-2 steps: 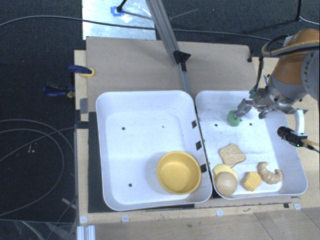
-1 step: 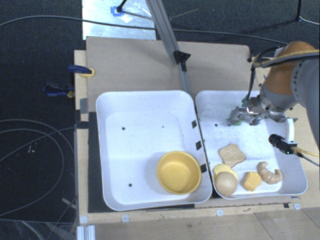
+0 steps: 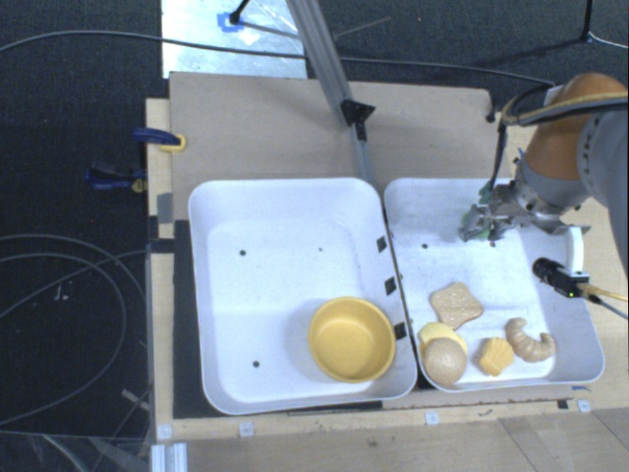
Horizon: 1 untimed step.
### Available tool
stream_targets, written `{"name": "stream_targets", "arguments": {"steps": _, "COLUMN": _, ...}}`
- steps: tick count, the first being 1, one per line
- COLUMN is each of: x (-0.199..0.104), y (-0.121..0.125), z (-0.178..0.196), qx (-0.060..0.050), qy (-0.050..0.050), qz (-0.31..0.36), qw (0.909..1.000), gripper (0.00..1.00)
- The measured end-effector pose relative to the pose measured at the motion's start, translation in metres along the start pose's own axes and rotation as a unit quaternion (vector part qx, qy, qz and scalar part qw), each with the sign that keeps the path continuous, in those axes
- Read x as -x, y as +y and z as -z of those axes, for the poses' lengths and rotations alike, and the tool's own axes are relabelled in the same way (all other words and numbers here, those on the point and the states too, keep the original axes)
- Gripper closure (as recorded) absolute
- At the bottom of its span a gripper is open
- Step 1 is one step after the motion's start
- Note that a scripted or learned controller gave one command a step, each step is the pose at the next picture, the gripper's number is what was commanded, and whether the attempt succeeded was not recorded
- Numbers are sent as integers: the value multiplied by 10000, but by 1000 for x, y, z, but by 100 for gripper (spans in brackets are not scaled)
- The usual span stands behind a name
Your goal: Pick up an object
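Left bin [image 3: 246,264] holds a yellow bowl [image 3: 352,338] near its front right corner, upright. Right bin [image 3: 432,214] has the food toys grouped along its front edge. Arm [image 3: 575,136] comes in from the right, partly cut off by the frame. Gripper [image 3: 484,226] hangs over the right bin's back half, nothing between its fingers; too small and blurred to tell its opening. Toast slice [image 3: 455,304], round bread roll [image 3: 444,359] partly overlapping something yellow, croissant [image 3: 530,342], yellow cheese-like chunk [image 3: 494,356].

Glossy yellow plastic bowl [image 3: 352,338]
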State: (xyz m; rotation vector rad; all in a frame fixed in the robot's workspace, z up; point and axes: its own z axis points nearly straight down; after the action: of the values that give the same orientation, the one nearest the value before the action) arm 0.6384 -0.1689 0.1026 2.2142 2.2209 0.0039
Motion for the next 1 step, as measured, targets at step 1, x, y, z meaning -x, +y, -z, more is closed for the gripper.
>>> {"name": "stream_targets", "arguments": {"steps": 1, "x": -8, "y": 2, "z": 62, "qx": 12, "qy": 3, "qz": 20, "qw": 10000, "gripper": 100}}
